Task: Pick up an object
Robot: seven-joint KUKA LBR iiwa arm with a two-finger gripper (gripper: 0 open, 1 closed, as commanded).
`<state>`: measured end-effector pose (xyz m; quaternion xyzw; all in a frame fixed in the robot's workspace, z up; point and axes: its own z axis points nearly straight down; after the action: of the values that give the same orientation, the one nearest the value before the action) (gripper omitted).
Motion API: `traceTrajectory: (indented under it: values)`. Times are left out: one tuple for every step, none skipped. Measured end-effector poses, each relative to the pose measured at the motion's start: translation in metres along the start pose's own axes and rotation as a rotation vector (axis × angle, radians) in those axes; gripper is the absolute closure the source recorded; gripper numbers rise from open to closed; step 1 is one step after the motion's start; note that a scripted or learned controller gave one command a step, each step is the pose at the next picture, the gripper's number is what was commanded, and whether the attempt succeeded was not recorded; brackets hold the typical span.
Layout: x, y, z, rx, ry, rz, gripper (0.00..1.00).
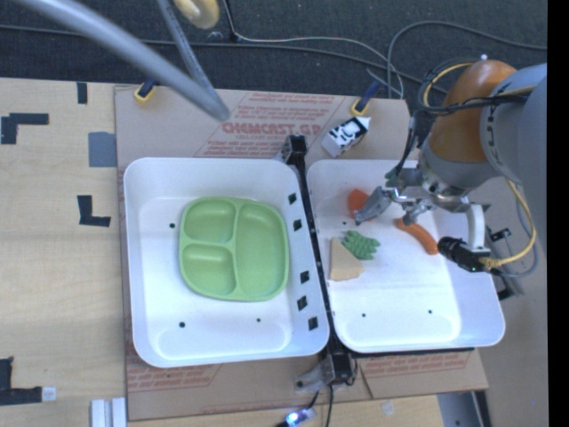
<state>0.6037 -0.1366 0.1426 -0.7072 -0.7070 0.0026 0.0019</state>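
A green divided plate [235,248] lies in the left bin [142,265]. In the right bin [480,323], a tan slab [345,265] with a green piece [361,245] sits at seven o'clock of the gripper [391,205]; its fingers look spread wide, seemingly holding nothing. Orange pieces [421,236] flank it.

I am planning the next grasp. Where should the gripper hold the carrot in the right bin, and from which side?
Probably the middle of the carrot, from above, fingers across its narrow width. It lies flat and slanted on the right bin floor, apart from the other items, beside the gripper.
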Motion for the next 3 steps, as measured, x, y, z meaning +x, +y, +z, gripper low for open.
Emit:
traceTrajectory:
  values:
    - [0.001,-0.001,0.054,0.0,0.001,-0.001,0.0]
    - [0.002,0.0,0.041,-0.004,0.001,-0.003,1.0]
    - [0.006,0.01,-0.014,-0.01,0.001,-0.002,1.0]
